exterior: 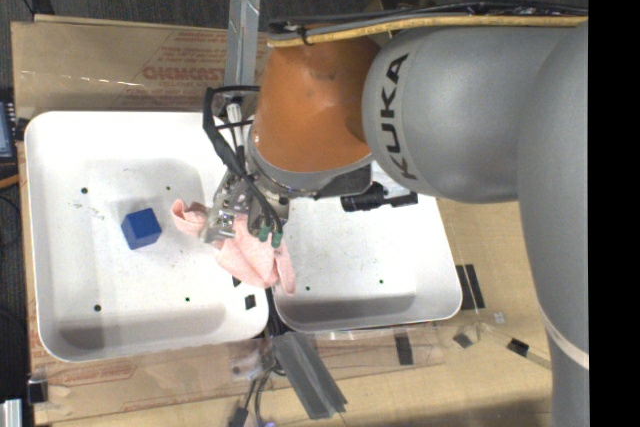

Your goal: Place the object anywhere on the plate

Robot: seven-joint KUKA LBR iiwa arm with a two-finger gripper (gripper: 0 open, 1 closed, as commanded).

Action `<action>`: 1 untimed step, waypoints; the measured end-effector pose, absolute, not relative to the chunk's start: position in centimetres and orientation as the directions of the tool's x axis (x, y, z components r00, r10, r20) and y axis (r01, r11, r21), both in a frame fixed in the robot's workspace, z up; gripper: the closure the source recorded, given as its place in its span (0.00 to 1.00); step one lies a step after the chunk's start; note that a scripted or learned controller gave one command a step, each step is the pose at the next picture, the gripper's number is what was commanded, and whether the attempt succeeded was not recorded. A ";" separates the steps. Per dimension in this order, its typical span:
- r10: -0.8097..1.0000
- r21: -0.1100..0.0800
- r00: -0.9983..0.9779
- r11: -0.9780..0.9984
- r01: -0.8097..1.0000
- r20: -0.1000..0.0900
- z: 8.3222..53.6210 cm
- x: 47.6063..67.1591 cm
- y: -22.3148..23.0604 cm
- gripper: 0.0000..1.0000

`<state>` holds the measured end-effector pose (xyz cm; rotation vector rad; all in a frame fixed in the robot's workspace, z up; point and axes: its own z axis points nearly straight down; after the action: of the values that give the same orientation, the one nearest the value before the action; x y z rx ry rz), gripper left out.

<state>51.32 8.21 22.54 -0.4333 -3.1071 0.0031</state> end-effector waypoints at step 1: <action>-0.003 0.000 -1.000 1.000 -0.003 -0.002 23.2 51.9 11.0 1.00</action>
<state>51.92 11.01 23.21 0.0055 -3.1434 0.0007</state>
